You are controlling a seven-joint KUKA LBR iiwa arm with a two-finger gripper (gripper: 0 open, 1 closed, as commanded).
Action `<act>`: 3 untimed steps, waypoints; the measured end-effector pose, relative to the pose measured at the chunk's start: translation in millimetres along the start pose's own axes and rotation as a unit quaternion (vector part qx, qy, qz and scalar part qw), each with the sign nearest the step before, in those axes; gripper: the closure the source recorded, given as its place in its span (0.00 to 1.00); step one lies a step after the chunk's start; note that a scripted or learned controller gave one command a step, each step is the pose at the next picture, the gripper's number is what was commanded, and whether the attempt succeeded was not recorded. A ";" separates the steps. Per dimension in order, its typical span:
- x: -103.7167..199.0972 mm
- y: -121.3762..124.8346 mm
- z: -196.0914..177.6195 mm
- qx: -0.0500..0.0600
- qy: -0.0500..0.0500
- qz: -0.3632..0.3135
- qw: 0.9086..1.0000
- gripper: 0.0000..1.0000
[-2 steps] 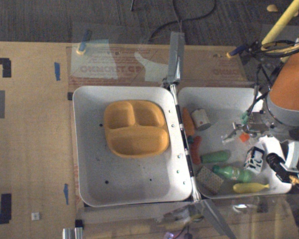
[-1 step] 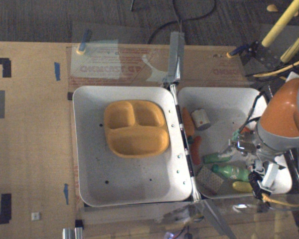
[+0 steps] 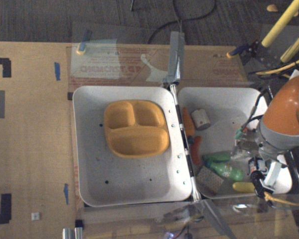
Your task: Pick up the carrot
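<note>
Looming at the right bin's [image 3: 224,101] outer side, the gripper [image 3: 249,156], its state impossible to tell, sits well apart from the carrot [image 3: 188,121] lying along the dividing wall, where a grasp may strike that wall or snag the nearby red pepper [image 3: 196,151].

This looks to me like a robotics lab rather than anybody's kitchen. The table [image 3: 30,158] is a plain brown board marked with black tape corners [image 3: 2,66] and bits of blue tape [image 3: 57,71]. Two shallow white bins [image 3: 89,183] sit side by side on it. A grey arm with an orange band [image 3: 284,113] leans in from the right. Past the table's far edge a black cable [image 3: 189,4] loops over dark carpet [image 3: 65,9], and a clamp [image 3: 244,50] sits near the far corner.
</note>
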State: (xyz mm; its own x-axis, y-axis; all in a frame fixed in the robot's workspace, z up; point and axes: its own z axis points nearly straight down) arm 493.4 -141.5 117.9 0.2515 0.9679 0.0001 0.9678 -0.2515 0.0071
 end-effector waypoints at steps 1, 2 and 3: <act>62.0 -29.8 -66.3 0.003 0.000 -0.103 0.995 1.00; 101.7 -40.1 -66.3 0.003 0.000 -0.028 1.000 1.00; 130.3 -19.9 -199.2 0.004 0.000 -0.066 0.998 1.00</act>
State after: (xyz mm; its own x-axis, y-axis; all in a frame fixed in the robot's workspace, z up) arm 505.5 -10.0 317.0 0.1210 0.9927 -0.0008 0.9927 -0.1210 -0.0003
